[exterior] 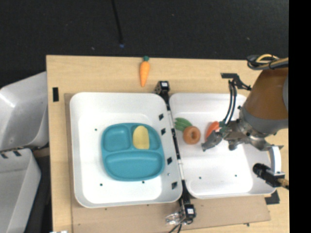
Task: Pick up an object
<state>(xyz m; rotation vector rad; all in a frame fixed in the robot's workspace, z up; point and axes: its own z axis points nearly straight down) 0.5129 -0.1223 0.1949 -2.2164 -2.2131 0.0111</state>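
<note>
The right bin (218, 178) holds a brown ring-shaped toy (191, 135), a green toy (182, 124) just up and left of it, and a small red-orange piece (212, 128). My gripper (211, 141) reaches in from the right and sits low over the bin, right beside the red-orange piece and a little right of the brown ring. The gripper's body hides part of the red-orange piece, and I cannot tell whether the two touch.
The left bin (87, 178) bears a blue divided plate (127, 161) with a yellow object (141, 137) in its upper right compartment. A toy carrot (144, 72) lies on the wooden bench (97, 72) behind the bins. Cables (232, 93) hang near the arm.
</note>
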